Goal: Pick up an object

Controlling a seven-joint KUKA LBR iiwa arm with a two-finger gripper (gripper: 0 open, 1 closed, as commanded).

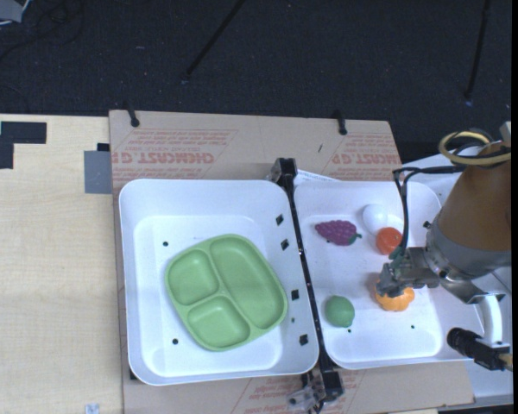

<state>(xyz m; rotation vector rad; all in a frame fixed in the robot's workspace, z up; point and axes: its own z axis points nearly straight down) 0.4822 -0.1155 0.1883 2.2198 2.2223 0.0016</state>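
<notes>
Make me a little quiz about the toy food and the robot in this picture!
1. True or false: the green divided plate lies in the left bin.
2. Which toy is the gripper right over? A) purple grapes B) orange toy C) green ball
3. Fill in: the white egg sits in the ___ bin.

Key: 1 true; 2 B; 3 right.

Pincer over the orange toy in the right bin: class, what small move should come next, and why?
Probably a short straight descent. The pincer sits right above the orange toy in the right bin, apparently touching its top, and no toy shows between its fingers yet.
</notes>
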